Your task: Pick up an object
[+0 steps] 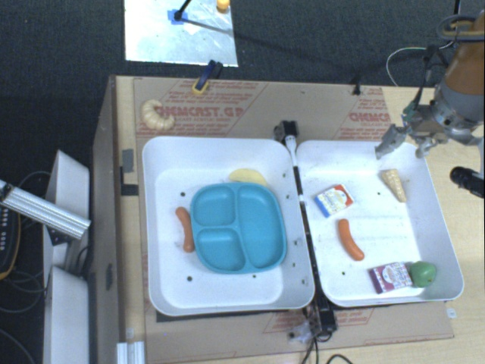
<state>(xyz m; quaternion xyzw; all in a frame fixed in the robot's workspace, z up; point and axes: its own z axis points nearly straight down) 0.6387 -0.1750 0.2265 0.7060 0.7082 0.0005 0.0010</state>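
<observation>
My gripper (404, 141) hangs over the far right corner of the right bin (379, 294), its two fingers spread apart and nothing between them. Just below it lies a pale cone-shaped piece (394, 183). Further into the same bin are a small red, white and blue packet (333, 199), an orange sausage (350, 240), a maroon carton (390, 277) and a green ball (423, 273) at the near right corner.
The left bin (170, 294) holds a blue divided tray (236, 227), an orange sausage (185, 229) to its left and a yellow piece (248, 177) behind it. A pale curled item (157, 113) lies on the cardboard behind the bins.
</observation>
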